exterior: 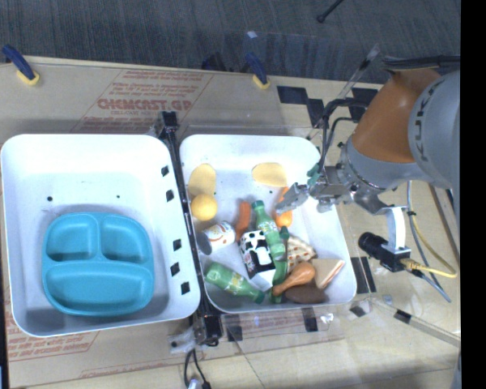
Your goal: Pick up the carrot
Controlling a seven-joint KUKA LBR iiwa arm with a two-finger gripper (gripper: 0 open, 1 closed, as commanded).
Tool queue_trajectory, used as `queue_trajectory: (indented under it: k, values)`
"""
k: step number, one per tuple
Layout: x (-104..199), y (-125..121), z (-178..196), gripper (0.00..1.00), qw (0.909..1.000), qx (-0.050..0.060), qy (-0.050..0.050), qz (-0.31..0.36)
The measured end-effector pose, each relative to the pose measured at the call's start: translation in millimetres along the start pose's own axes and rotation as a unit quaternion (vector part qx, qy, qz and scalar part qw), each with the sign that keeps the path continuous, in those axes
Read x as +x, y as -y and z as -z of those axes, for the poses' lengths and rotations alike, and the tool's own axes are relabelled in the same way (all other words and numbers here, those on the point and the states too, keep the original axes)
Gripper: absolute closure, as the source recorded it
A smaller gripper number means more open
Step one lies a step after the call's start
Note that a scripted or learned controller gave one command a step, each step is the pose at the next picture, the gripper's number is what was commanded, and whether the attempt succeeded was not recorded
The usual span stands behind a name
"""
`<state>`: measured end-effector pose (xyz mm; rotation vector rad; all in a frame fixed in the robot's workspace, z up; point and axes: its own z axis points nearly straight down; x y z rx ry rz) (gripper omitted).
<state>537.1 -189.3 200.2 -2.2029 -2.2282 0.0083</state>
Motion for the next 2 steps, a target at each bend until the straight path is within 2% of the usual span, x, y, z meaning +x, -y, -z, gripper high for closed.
queue_trajectory:
  k: [1,2]
  values:
    - [-20,-59,-109,0.00,0.9948,-0.001,0.001,-0.102]
    - [-18,-59,-99,1.00,0.9952,0.001,0.000,-0.098]
